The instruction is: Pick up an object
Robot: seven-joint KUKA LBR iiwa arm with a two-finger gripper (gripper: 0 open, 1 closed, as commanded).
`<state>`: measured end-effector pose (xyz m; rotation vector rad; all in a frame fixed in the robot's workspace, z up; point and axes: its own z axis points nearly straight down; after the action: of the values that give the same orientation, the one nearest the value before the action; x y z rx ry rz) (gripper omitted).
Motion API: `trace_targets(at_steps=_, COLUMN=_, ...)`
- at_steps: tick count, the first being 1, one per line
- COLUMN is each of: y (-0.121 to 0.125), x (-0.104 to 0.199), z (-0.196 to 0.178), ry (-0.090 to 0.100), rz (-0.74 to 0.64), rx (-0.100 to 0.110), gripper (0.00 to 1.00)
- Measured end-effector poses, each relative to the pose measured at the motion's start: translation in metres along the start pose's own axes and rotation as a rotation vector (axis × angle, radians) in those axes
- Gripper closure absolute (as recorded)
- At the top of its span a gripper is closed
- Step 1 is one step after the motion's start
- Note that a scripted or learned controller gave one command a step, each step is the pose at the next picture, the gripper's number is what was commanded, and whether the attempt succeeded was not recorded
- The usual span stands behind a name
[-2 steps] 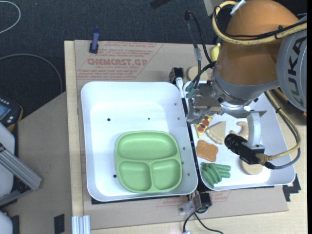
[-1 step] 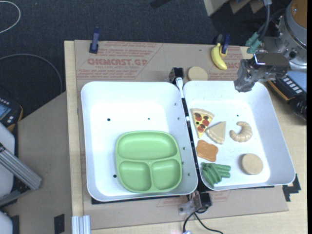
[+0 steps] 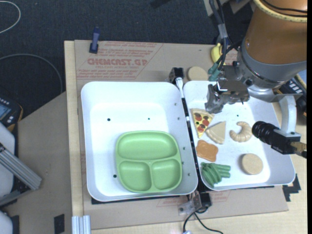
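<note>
The grey two-finger gripper (image 3: 213,106) hangs over the upper left part of the right shallow white bin (image 3: 275,177); whether it is released or clenched I cannot tell. Just below it lies a triangular toy pizza slice with red dots (image 3: 200,119), the nearest candidate to pick. Beside that sit a pale tan wedge (image 3: 217,131), a curled beige croissant (image 3: 240,131), an orange toast-like piece (image 3: 207,151), a round tan cookie (image 3: 252,163) and a green bean bundle (image 3: 215,172). The left white bin (image 3: 97,101) holds a light green divided plastic plate (image 3: 148,161). The step looks like the approach; next comes a descent centred on the slice.
</note>
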<state>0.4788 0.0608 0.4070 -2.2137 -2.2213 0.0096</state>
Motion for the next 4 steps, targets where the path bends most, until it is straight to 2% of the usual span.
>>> trace_targets(at_steps=1, y=0.001, x=-0.002, z=-0.015, ry=0.000, rz=0.002, rx=-0.012, gripper=1.00)
trace_targets(at_steps=3, y=0.002, x=-0.001, z=-0.035, ry=0.000, rz=0.001, rx=-0.017, gripper=1.00)
trace_targets(at_steps=4, y=0.000, x=0.003, z=0.022, ry=-0.001, rz=0.004, rx=-0.001, gripper=1.00)
